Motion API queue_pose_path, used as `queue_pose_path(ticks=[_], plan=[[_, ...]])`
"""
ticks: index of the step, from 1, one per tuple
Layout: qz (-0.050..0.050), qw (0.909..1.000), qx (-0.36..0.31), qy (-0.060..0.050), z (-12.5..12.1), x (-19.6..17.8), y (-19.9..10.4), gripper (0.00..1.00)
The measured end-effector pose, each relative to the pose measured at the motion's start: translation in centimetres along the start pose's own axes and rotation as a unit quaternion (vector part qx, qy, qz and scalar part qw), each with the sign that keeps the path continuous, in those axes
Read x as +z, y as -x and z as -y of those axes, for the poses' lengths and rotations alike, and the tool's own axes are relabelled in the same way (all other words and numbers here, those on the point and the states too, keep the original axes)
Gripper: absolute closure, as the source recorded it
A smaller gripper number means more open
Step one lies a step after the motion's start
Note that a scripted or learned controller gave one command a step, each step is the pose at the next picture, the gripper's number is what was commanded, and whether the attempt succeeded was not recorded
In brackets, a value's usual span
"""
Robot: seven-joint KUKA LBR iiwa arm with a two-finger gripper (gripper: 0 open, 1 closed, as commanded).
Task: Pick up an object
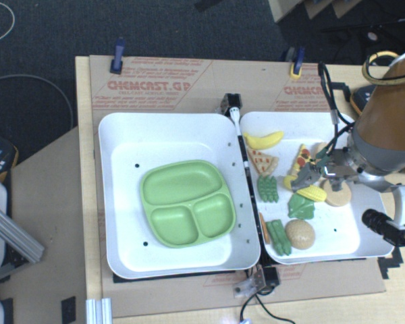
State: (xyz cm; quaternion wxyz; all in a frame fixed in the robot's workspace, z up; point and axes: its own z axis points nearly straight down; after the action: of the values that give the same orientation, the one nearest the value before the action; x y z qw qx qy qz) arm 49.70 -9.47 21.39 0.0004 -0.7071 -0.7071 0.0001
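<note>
A robot arm (385,123), grey with an orange band, reaches in from the right over the right-hand bin (344,245) of 2 shallow white bins set side by side on a bench. Its 2-finger gripper (304,176) hangs low in the middle of this bin among a scatter of toy food. Whether the fingers are apart or together cannot be told from this slanted view, and nothing can be seen between them.

Just below the gripper lies a yellow corn cob (312,194), with a green leafy piece (301,207) touching its lower edge. Just beside the gripper, toward the top of the bin, sits a small red and yellow piece (302,156). A pale round piece (339,196) lies to the right of the corn, partly under the wrist.

Farther left, near the wall shared with the other bin, a yellow banana (264,139) lies at the top, a pizza slice (262,161) below it, and a dark green vegetable (268,189) below that. At the near end of the bin are a green bean pod (278,237) and a tan round bun (300,233), just beside each other.

The left bin (115,201) holds a light green plate (187,201) with 3 compartments, lying flat near its centre, well apart from the gripper.
</note>
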Motion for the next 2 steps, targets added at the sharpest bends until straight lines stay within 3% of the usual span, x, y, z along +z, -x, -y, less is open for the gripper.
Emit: queue_pose_path(ticks=[1,2], plan=[[-0.001,1.0000,0.002,-0.005,2.1,11.0,1.1,0.00],[0.000,1.0000,0.001,0.001,1.8,9.4,1.1,1.00]])
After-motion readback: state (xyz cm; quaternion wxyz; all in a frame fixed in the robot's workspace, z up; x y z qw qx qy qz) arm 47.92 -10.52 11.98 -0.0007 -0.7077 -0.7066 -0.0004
